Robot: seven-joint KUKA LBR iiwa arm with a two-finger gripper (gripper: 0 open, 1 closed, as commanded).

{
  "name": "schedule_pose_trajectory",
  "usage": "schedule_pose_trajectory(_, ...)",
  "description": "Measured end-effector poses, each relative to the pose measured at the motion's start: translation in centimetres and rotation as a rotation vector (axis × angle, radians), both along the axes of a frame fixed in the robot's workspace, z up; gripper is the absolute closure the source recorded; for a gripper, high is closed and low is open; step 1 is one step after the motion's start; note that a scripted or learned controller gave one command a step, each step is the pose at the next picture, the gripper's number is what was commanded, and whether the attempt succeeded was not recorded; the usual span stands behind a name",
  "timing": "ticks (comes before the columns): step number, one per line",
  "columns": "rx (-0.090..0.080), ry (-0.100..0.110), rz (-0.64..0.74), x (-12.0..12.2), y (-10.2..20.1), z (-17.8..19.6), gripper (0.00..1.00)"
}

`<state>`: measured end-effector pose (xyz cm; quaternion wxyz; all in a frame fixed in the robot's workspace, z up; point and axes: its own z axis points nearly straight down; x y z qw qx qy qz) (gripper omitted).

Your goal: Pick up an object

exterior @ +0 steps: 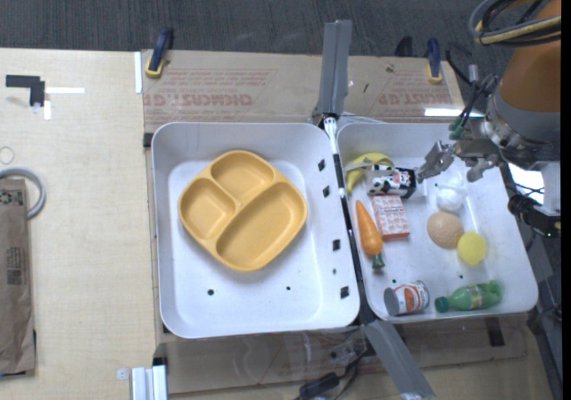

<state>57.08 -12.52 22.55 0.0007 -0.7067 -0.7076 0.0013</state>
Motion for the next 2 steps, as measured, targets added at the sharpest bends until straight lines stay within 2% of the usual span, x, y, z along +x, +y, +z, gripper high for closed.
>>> schedule_pose_trajectory(1,0.001,0.0,0.002,-4.5,-5.3,-8.7,0.0)
schedule_pose_trajectory(2,0.006,0.0,0.048,-6.5,-8.5,-13.5,0.0)
